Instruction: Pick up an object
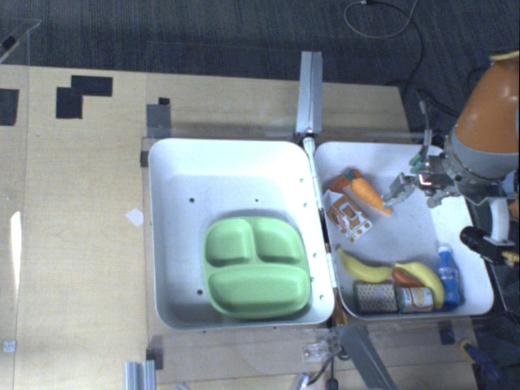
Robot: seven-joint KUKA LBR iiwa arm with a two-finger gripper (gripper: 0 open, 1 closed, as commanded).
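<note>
Camera view: jaws (400, 188), state unclear, hover beside the carrot (365, 191); probably light, stiff, slippery — grip mid-body.

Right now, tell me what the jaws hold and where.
Nothing is held: the gripper hangs above the right bin, near the carrot, with nothing between its jaws.

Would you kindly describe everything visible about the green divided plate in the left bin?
The green plate is a pale green, rounded-rectangle tray that looks like smooth plastic. It has three compartments: two smaller ones along its far side and one wide one along the near side, all holding nothing. It lies flat and right side up on the floor of the left bin, toward the near right corner, its right edge close to the bin wall.
</note>
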